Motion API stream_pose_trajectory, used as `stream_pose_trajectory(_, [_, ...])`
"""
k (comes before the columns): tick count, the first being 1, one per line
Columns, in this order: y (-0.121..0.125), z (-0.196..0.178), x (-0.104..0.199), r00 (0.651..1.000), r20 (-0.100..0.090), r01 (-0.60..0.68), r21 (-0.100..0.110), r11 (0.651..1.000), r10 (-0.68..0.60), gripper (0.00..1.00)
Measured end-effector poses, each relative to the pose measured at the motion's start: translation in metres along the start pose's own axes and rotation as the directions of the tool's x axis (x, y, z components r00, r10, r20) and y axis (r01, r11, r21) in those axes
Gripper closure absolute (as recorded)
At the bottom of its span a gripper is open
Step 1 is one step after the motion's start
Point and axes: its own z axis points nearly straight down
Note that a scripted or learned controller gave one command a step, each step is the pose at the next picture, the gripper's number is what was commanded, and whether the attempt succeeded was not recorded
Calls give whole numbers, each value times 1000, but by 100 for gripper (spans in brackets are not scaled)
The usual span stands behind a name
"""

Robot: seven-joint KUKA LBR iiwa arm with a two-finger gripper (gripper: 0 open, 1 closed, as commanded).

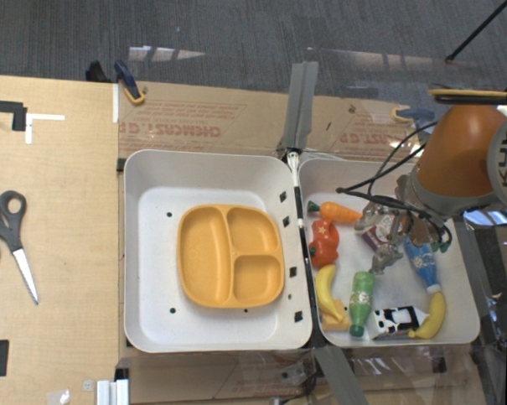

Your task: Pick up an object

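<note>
Far left on the bench we see scissors [13, 233] with grey handles, lying flat on the wood surface, well apart from the bins. Next, the left bin [142, 260], white and shallow, holds a yellow divided plate [231, 255] with three compartments, sitting roughly centred, nothing on it. A grey divider bar [300, 107] runs up from the seam between the bins.

The right bin [462, 324] holds the clutter. Near its left wall we see a red pepper-like toy [322, 241], with an orange carrot [340, 214] just above it. Below the red toy lies a yellow banana [328, 295], and just beside that a green bottle [361, 303] lying lengthwise. A black-and-white cow-pattern item [397, 320] sits near the front wall, touching a second banana [434, 318] at the front right corner. A blue-and-white bottle [423, 264] lies tilted above that.

The gripper [386, 245] hangs over the middle of the right bin, above the green bottle's top end, cables looped around it. We cannot tell how its end stands, or whether it grasps anything. The orange band [461, 152] of the arm sits at far right.
</note>
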Motion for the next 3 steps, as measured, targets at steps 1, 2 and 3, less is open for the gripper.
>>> stream_pose_trajectory(1, [-75,-1,13,994,3,113,1,994,-113,0])
stream_pose_trajectory(2, [-16,1,-4,1000,-1,-26,-2,1000,26,0])
stream_pose_trajectory(3, [7,0,-62,999,-8,-44,4,999,44,0])
